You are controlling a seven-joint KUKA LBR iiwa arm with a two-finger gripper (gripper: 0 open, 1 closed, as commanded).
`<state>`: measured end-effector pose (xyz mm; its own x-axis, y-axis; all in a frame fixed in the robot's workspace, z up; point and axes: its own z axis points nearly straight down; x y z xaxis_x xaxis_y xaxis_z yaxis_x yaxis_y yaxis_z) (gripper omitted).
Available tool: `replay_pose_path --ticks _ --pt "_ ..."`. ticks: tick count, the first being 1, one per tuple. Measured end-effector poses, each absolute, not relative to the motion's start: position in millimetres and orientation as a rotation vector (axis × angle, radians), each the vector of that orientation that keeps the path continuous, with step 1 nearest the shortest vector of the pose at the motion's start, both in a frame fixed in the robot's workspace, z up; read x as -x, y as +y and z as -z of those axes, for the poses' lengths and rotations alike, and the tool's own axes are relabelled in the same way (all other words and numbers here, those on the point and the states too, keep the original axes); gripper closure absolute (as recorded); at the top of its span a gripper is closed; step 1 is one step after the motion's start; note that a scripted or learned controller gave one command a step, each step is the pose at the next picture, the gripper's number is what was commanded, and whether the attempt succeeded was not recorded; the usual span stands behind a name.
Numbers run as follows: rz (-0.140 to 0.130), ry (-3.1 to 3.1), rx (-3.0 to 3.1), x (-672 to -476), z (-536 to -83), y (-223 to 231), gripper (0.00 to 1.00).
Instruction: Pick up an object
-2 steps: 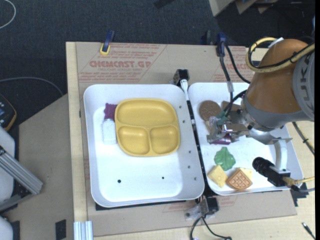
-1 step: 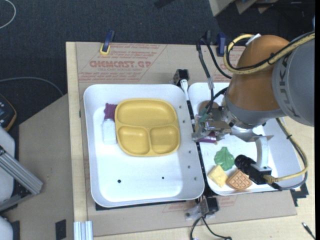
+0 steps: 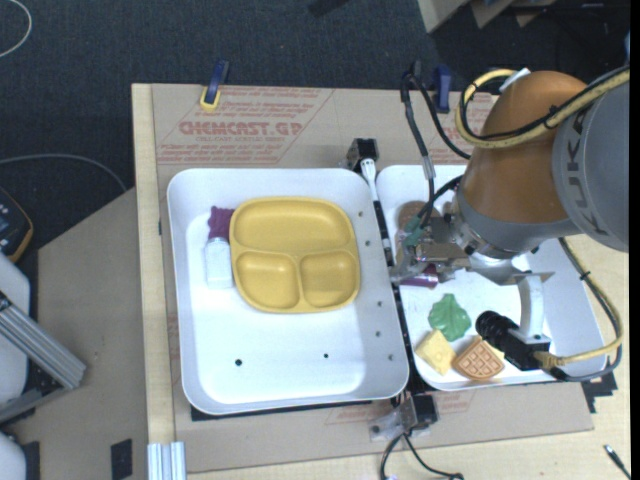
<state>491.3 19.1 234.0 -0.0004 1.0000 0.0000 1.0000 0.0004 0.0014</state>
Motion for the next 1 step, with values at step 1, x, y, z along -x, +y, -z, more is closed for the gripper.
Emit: replay_pose_path --ticks 1 --pt "0.004 2.223 -2.225 -496.6 -219.9 17.3 1.0"
